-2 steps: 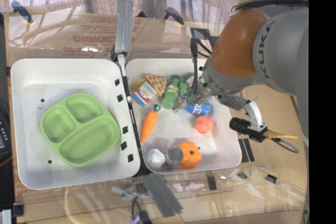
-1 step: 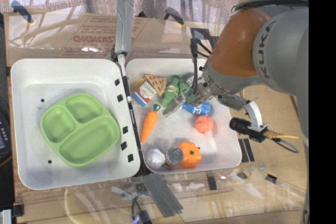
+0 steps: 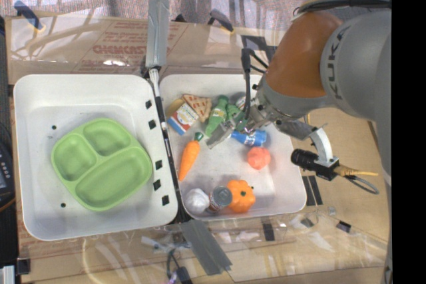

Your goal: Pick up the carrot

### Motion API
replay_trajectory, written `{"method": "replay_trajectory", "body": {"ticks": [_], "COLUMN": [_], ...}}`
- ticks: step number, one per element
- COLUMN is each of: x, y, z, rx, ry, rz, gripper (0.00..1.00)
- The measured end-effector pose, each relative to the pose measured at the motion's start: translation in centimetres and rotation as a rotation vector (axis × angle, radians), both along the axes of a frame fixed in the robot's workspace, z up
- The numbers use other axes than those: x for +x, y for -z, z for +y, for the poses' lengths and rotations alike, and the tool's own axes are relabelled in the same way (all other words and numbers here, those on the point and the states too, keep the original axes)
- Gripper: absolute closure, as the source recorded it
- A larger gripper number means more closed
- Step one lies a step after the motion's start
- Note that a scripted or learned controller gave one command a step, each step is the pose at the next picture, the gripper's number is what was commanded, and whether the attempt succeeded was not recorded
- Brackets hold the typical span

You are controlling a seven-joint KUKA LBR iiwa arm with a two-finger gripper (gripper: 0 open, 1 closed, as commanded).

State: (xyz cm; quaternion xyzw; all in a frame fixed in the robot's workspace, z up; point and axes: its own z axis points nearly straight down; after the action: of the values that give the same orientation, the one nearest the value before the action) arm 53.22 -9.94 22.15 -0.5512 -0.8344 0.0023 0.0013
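The carrot (image 3: 189,158) lies in the right bin (image 3: 287,173), near its left wall, with its green top pointing up toward the other food. Nothing lies on top of it. Just above it are a small box (image 3: 182,120), a cracker (image 3: 198,105) and a green bottle (image 3: 217,114), all packed close. To its right sit a blue wrapper (image 3: 251,138) and a pink ball (image 3: 259,157). Down by the front wall are a silver ball (image 3: 196,199), a can (image 3: 221,197) and a small orange pumpkin (image 3: 241,197), side by side. The gripper (image 3: 226,131) hangs over the green bottle and blue wrapper, just up and right of the carrot. I cannot tell how wide it is open, and no food shows in it. The left bin (image 3: 40,103) holds a green plate (image 3: 101,163) with three parts.
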Motion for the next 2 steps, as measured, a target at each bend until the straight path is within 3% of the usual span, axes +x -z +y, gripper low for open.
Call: {"method": "replay_trajectory", "body": {"ticks": [1, 2], "x": [-2.27, -2.16], "y": [2.16, 1.37], "z": [1.43, 1.46], "rx": [0.004, 0.003], "ry": [-0.227, -0.232], "rz": [0.001, 0.004], "gripper": [0.00, 1.00]}}
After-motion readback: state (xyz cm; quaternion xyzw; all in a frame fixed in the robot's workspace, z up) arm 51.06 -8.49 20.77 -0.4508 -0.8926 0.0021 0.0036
